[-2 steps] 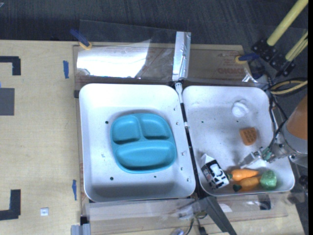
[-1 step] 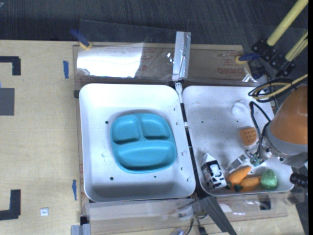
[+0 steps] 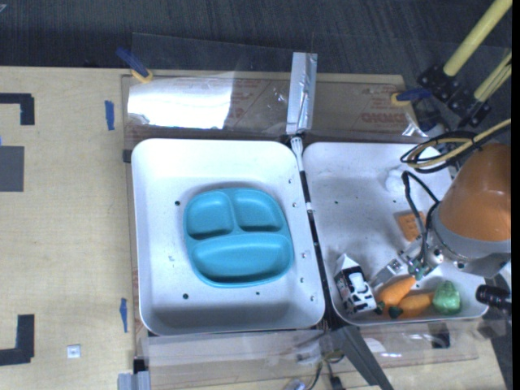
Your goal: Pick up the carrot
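I see the carrot (image 3: 404, 296) at the right bin's (image 3: 349, 181) near edge, my claw (image 3: 415, 268) right above it; whether it's apart or together, I cannot tell.

The pale wooden desk (image 3: 57, 242) bears two shallow white bins side by side: the left bin (image 3: 154, 177) and the right bin (image 3: 349, 169), their edges touching along the middle.

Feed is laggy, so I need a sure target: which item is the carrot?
Look in the right bin, near its front edge under the gripper. The carrot is the orange tapered piece, lying between a black-and-white item and a green one.
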{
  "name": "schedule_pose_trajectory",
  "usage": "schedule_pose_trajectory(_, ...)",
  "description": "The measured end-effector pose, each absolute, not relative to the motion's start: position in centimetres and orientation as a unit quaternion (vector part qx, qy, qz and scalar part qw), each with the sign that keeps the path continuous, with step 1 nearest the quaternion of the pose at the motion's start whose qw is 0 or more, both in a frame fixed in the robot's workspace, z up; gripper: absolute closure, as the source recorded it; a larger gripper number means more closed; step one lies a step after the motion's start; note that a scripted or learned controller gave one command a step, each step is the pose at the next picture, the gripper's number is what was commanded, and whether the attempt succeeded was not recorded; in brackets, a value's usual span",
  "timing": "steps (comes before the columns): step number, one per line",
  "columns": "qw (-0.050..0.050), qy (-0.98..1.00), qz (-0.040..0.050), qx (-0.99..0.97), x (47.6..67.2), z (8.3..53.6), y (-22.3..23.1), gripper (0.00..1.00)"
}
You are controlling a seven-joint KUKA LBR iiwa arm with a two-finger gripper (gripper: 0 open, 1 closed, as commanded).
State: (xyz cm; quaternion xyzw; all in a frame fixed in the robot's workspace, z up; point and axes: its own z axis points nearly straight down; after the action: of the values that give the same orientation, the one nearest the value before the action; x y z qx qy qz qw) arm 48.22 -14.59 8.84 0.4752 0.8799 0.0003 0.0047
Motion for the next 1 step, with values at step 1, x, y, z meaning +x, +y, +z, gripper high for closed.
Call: schedule_pose_trajectory(1,0.003,0.826,0.0008,0.564,55.29,8.71,-18.84,0.0)
